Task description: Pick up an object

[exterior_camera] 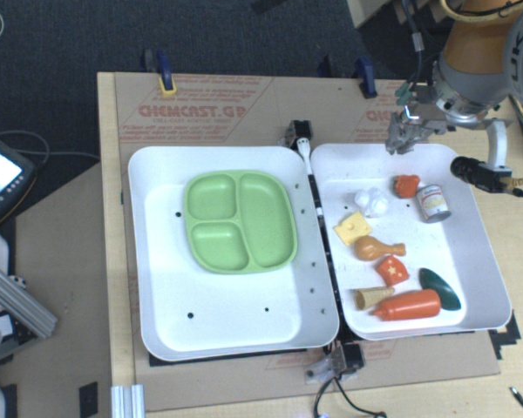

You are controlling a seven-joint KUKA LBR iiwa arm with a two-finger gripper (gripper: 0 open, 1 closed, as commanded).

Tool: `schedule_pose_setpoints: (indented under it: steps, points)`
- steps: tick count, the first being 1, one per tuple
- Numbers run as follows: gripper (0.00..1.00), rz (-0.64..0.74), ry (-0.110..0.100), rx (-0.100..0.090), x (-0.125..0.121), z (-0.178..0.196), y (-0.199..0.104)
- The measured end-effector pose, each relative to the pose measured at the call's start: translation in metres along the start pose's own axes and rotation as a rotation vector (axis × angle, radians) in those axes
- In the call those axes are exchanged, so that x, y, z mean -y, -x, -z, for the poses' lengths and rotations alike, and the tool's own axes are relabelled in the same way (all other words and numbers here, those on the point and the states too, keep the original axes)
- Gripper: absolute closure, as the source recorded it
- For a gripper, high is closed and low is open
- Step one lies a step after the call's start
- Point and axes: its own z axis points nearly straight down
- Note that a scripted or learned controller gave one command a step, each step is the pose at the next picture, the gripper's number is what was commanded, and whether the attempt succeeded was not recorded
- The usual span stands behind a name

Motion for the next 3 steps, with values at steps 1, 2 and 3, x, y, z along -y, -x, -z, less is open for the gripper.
schedule_pose_setpoints:
  steps: [1,2,3]
  points:
    - [1.0,0.004,-0.008,-0.004,0.011,-0.005,-0.047]
    - [1.0,0.005,-0.002,-0.003,0.007,0.003,-0.097]
    - [1.0,0.004,-0.007,-0.003,0.018,0.008,-0.144]
